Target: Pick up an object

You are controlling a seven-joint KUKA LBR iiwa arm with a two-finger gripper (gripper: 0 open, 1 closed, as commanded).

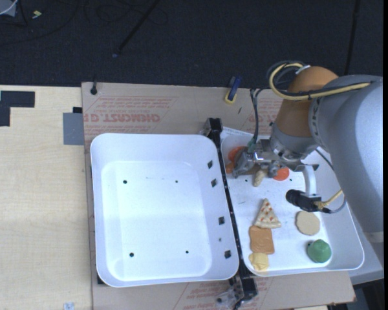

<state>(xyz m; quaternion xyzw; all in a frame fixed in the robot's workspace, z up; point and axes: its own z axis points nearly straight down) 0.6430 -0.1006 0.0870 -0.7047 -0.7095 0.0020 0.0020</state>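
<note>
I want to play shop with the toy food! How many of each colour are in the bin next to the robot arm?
Green: 1, a round piece
Tan or beige: 3, a pizza slice, a round cookie, a small piece
Orange: 3, a square piece and two pieces
Yellow: 1
Total: 8

We are looking down on a pale wooden surface [32, 205] that is carrying a brown cardboard sheet [149, 112] with red print. Two shallow white bins are sitting side by side on the sheet, the left bin [156, 144] touching the right bin [349, 263]. A blue-and-yellow clamp [233, 90] is gripping the cardboard's far edge.
</note>
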